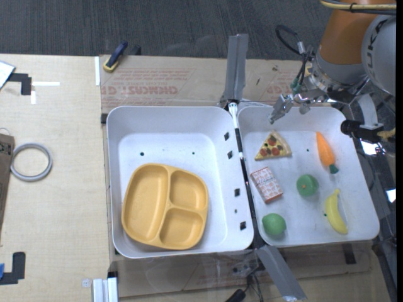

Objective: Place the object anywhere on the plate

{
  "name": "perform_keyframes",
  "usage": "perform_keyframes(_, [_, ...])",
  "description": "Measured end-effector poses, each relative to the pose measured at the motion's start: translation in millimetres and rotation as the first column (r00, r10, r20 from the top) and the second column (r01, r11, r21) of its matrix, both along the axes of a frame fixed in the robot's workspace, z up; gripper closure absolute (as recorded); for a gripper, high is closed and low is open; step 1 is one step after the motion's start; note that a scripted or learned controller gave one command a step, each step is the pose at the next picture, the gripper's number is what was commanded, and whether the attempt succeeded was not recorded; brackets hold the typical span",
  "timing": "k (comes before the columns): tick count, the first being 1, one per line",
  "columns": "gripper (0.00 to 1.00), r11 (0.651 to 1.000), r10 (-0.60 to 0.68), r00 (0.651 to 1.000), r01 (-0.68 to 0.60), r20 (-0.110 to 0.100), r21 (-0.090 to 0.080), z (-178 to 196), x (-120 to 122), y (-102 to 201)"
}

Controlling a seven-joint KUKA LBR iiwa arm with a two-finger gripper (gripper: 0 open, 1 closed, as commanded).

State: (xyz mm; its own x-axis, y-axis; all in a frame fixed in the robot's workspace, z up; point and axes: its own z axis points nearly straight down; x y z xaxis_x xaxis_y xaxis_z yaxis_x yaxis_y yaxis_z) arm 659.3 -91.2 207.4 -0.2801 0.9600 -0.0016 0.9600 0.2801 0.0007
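Pre-grasp step: tool [281, 109] hangs just beyond pizza slice [273, 146], nothing held (finger state unclear); next, descend, grasp, carry to plate [165, 207].

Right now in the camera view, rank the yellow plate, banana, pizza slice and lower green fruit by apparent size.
1. Yellow three-compartment plastic plate, clearly largest.
2. Yellow toy banana and triangular toy pizza slice: too alike to rank.
3. Round green toy fruit, smallest.

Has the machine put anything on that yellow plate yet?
Not yet. The yellow plate in the left bin holds nothing. The pizza slice, carrot, banana and other items lie in the right bin, with the tool above its far edge. Picking and placing remain.
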Motion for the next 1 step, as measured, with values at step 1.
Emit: perform_keyframes(1, [0.0,1.0,-0.011,1.0,0.011,0.0,-0.001,111.7,-0.1,-57.2])
